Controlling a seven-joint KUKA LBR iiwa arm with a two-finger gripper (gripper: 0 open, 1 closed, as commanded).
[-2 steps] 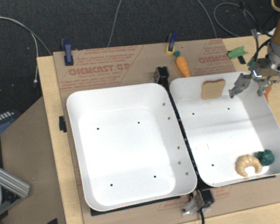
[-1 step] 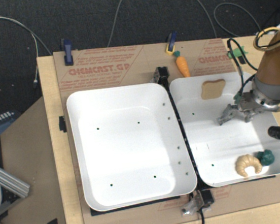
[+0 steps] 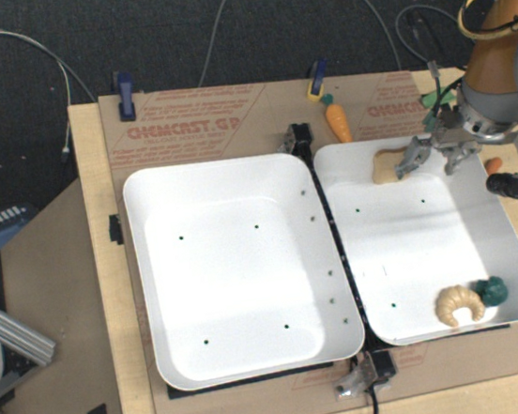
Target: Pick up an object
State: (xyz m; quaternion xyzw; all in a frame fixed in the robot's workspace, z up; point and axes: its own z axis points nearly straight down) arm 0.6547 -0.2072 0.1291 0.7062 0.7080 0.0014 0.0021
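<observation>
**Gripper at far edge of right bin, croissant lies well apart**

We see the gripper [image 3: 434,155] low over the far end of the right bin [image 3: 408,257], fingers spread apart w/ nothing between them. Just beside its left finger, a tan flat item [image 3: 385,167] sits at the bin's far wall; we can't tell what it is.

The croissant [image 3: 460,304] lies at the near right corner of the same bin, touching a dark green round object [image 3: 491,291] on its right. Both are well apart from the gripper, approx. the bin's full length away.

An orange carrot-like toy [image 3: 337,123] rests on the bench [image 3: 227,111] outside the bins, beyond the right bin's far left corner. The left bin [image 3: 234,271] sits alongside.

The arm [image 3: 497,75] comes in from the right, orange band up top, grey wrist below, angled down and leftward twd the bin's far right corner.
</observation>
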